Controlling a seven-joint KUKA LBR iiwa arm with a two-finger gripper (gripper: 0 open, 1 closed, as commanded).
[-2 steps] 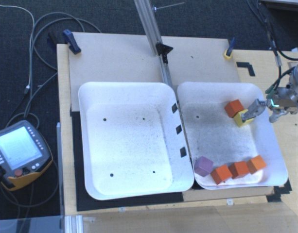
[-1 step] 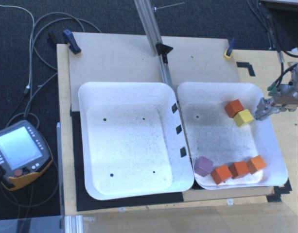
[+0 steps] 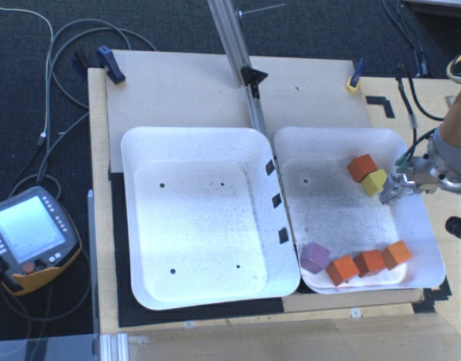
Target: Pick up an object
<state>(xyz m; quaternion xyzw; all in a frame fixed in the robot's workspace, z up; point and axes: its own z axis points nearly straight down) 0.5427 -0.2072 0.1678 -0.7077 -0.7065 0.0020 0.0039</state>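
A small yellow block [image 3: 374, 182], judged light, stiff and best pinched across flat sides, is seen near the right bin's [image 3: 418, 224] right edge, beside the gripper [image 3: 393, 189], whose opening cannot be told.

It looked like a robot lab: a grey hand-held control box with a screen [image 3: 28, 235], loose black cables [image 3: 65, 51], and blue clamps [image 3: 111, 64] on a wooden bench [image 3: 177, 89].

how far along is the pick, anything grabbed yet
Done: the gripper has reached the right bin, beside the yellow block. In hand: no block shows between its fingers. Left: the grasp and lift; the yellow, orange and purple blocks all lie in the bin.
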